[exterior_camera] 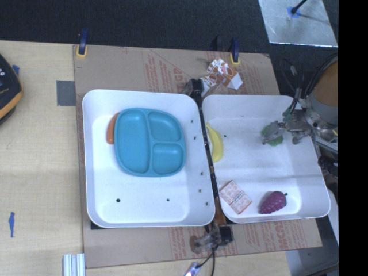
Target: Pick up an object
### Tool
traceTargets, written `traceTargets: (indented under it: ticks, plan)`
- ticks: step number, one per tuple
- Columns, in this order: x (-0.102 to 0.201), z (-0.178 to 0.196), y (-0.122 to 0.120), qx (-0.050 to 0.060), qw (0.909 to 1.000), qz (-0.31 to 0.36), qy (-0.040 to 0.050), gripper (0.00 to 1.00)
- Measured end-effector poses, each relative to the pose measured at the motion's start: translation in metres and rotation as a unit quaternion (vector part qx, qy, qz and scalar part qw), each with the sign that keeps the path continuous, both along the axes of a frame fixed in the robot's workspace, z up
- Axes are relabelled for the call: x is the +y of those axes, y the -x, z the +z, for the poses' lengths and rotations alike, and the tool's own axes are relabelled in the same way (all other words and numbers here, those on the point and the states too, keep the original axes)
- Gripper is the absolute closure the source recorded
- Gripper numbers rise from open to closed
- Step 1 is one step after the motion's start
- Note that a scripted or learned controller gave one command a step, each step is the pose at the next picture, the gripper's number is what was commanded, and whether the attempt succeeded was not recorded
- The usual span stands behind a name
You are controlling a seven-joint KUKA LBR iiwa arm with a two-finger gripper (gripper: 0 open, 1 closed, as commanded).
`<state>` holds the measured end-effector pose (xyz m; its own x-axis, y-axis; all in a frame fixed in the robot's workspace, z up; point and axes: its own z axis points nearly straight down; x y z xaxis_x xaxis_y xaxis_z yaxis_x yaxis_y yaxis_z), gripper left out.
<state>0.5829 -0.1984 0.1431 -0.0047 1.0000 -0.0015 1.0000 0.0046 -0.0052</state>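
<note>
Gripper over right bin, jaws touching green object; jaw opening: cannot tell.

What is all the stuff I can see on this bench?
bins: two, white, side by side on cardboard
tray: one, blue, three compartments, left bin
orange thing: one, partly under tray's left edge
banana: one, yellow, right bin's left wall
carton: one, red and white, right bin, front
grapes: one bunch, purple, right bin, front
green thing: one, right bin, at the gripper
wrapper: one, behind the bins
gripper: one, grey, right bin's far right
</note>
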Motion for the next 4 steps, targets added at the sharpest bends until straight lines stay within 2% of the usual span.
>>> traceTargets:
  ticks: [1, 2, 3, 4]
  plan:
    - [-0.013, -0.042, -0.059, -0.001, 1.0000, 0.000, -0.0009, 0.00]
    - [0.012, 0.089, -0.022, -0.003, 1.0000, 0.000, -0.0001, 0.00]
    - [-0.013, -0.021, -0.055, 0.001, 1.0000, 0.000, -0.0007, 0.00]
    - [-0.014, 0.078, 0.007, -0.002, 1.0000, -0.001, -0.0001, 0.00]
